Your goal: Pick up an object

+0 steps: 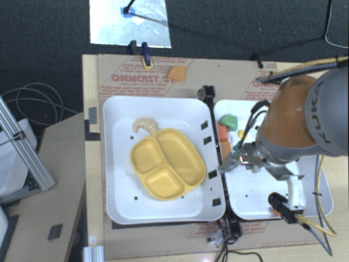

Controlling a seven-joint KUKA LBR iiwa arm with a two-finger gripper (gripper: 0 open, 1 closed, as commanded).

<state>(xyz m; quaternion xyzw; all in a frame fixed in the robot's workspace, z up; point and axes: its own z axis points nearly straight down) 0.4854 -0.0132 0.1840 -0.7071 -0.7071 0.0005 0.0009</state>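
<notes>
**Camera view: gripper low over right bin, no object seen in its grasp**

1. Left bin (117, 201): holds a yellow divided plate (166, 162) with three compartments, lying flat near the bin's middle and turned at a slant. A pale curved piece (144, 125), possibly toy food, lies just beyond the plate's far-left edge, close to it or touching; contact cannot be settled.

2. Right bin (251, 206): a green piece (228, 121) sits in the far-left corner. An orange-red piece (223, 135) lies just on its near side, against the wall shared with the left bin. Its long axis appears to run along that wall.

3. Gripper (234, 160): positioned at the left side of the right bin, near the shared wall and just to the near side of the orange-red piece. Whether it is open or closed cannot be told from this angle. Nothing is seen held in it.

4. Arm (297, 113): reaches in from the right and covers much of the right bin.

Assessment: the pick is not yet made. The orange-red and green pieces are the nearest candidates, lying just beyond the gripper toward the far side. The plate and the pale piece are across the wall, well to the left. The wall may hinder a grasp on the orange-red piece.
</notes>
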